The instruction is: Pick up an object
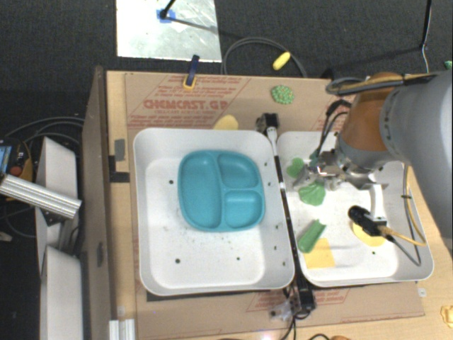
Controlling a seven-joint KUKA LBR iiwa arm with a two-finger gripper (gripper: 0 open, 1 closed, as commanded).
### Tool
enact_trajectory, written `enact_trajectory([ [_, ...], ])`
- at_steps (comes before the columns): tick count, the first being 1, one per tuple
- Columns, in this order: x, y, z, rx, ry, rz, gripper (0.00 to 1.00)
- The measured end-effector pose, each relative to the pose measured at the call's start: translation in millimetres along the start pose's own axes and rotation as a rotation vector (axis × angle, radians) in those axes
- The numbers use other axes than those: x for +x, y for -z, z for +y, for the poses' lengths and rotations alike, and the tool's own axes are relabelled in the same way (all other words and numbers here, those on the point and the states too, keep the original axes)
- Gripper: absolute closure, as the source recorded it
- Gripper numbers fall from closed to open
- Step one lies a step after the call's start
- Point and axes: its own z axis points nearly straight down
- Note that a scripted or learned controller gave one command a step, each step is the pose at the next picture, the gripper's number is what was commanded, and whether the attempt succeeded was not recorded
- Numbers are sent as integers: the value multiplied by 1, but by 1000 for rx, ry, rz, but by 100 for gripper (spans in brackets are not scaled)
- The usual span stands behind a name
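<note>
Green lump (311,194) — the likeliest object for this pick — lies in the right bin (354,264), towards its left wall

Left to right:
- The left bin (152,211) holds a teal divided plate (221,190), lying flat, well apart from the arm.
- In the right bin a small green piece (295,167) sits close against the left wall. The lump is just below it in the view. Nearer the front lie a green block (311,235) and a yellow square (320,255), touching or overlapping.
- The gripper (320,170) stands low over the two upper green items. Whether it is parted or closed cannot be told, and nothing is seen held in it.

Assessment: the approach is in hand and no grasp is confirmed. The next move calls for centring on one item — clear of the wall and of its neighbour — then closing and lifting straight up
</note>
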Motion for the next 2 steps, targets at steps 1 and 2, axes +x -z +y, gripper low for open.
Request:
enact_trajectory([
  [1, 0, 1, 39, -6, 5, 0, 0],
  [2, -15, 1, 0, -3, -1, 0, 0],
])
